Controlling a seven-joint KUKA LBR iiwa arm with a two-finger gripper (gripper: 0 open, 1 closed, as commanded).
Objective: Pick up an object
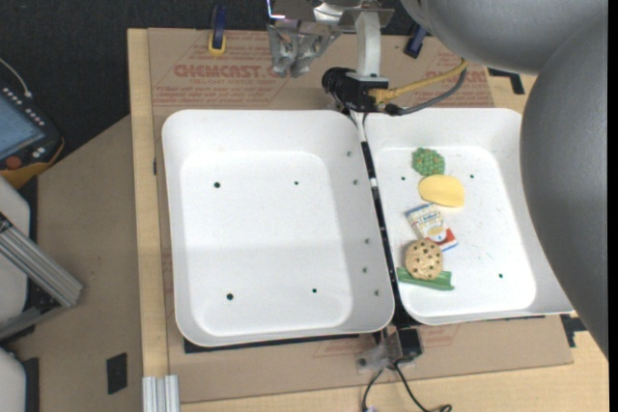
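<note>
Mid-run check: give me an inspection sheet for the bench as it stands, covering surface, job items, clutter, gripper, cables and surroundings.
Surface: cardboard sheet under two white bins; left bin, right bin, side by side, touching along the middle.
Job's things: all in the right bin, near its left wall, in a column: green broccoli piece, yellow piece, small white carton, cookie lying on a green strip.
Clutter: nothing seen.
Gripper: gripper hangs over the cardboard behind the left bin, apart from the items; finger state unclear.
Cables: yellow cable to a black fitting at the bins' far edge; cable at the front edge.
Surroundings: blue clamp; dark floor.
</note>
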